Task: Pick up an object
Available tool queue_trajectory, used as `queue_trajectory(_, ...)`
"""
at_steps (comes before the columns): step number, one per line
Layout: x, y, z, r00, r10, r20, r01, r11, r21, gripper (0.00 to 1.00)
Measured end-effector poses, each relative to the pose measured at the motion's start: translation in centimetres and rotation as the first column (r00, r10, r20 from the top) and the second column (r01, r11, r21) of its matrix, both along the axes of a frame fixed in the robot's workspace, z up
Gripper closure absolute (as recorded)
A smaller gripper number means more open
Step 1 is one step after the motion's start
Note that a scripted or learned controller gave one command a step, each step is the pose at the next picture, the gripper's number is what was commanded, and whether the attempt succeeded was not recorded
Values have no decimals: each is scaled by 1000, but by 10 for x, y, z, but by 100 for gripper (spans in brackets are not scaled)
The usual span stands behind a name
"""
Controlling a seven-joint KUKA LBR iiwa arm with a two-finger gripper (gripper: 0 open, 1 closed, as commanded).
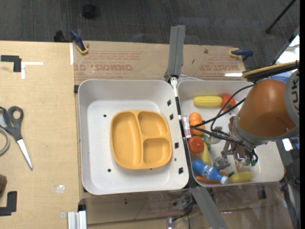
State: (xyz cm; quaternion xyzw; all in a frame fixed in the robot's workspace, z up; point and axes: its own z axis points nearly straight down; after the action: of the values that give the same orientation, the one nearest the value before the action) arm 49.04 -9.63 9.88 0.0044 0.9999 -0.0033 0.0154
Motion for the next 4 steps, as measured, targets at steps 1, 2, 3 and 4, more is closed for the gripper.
queue_trajectory(1, 95, -60, 47, 999, 47, -25, -47, 999, 5, 0)
queue_trajectory(2, 67, -7, -6, 991, -133, -28, 134, 991, 6, 0)
queue_trajectory(3, 149, -3, -5, 946, -323, -43, 323, 946, 3, 0)
queue_trajectory(4, 127, -2, -6, 876, -482, -27, 482, 876, 7, 0)
